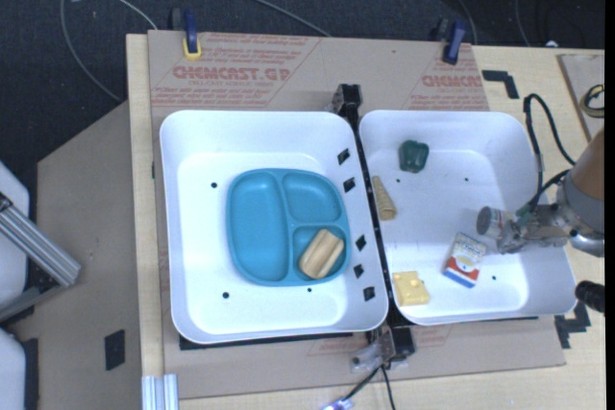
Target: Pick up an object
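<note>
Gripper (492, 228) low in right bin (509, 134), around 3 o'clock, can't tell its state, nothing visibly held. Small red-white-blue carton (465, 261) just beside it at its 7 o'clock. Yellow block (410, 288) at the bin's 7, green object (414, 156) at 11, tan ridged piece (384, 198) at 9. Left bin (192, 206): blue divided plate (269, 226) with bread-like piece (322, 253).
</note>
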